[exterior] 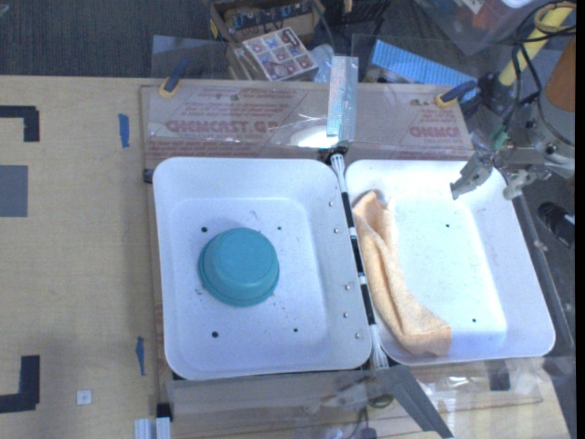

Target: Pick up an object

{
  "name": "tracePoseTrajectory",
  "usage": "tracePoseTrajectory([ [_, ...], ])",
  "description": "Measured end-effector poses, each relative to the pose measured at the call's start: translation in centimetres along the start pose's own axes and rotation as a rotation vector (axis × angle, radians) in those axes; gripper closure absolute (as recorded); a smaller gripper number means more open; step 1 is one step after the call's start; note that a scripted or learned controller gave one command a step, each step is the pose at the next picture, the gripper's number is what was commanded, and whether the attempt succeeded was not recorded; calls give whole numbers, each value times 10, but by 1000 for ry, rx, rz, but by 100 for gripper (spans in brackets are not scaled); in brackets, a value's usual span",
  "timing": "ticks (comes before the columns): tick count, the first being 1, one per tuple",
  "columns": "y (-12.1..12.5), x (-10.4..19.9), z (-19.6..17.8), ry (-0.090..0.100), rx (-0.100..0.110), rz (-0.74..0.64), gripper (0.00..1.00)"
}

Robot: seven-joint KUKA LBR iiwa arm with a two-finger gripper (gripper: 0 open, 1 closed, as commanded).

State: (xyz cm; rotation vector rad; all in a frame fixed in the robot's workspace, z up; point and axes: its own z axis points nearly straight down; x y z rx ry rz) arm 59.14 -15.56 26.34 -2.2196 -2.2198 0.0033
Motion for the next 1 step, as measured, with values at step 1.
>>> tracePoseTrajectory([
  [1,66,44,167,-1,-4,58,0],
])
